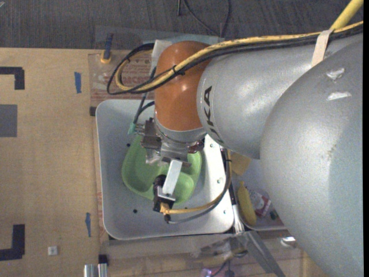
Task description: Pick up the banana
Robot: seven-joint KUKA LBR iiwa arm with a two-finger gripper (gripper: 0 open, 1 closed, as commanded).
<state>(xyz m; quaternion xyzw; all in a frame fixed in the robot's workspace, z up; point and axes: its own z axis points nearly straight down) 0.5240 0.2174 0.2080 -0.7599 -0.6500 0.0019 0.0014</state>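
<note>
The banana (pixel 247 204) is yellow and lies in the right bin (pixel 266 224), close to the wall between the two bins, partly covered by the arm. My gripper (pixel 165 156) hangs under the orange wrist band over the left bin (pixel 110 154), directly above a pale green bowl-like thing (pixel 134 169). The wrist hides most of the gripper. The banana is well to the right of the gripper, apart from it.
A small clear and pink thing (pixel 264 203) lies just right of the banana. A tan thing (pixel 239 164) peeks out under the arm above the banana. The big grey arm covers most of the right bin. Wooden bench top lies to the left.
</note>
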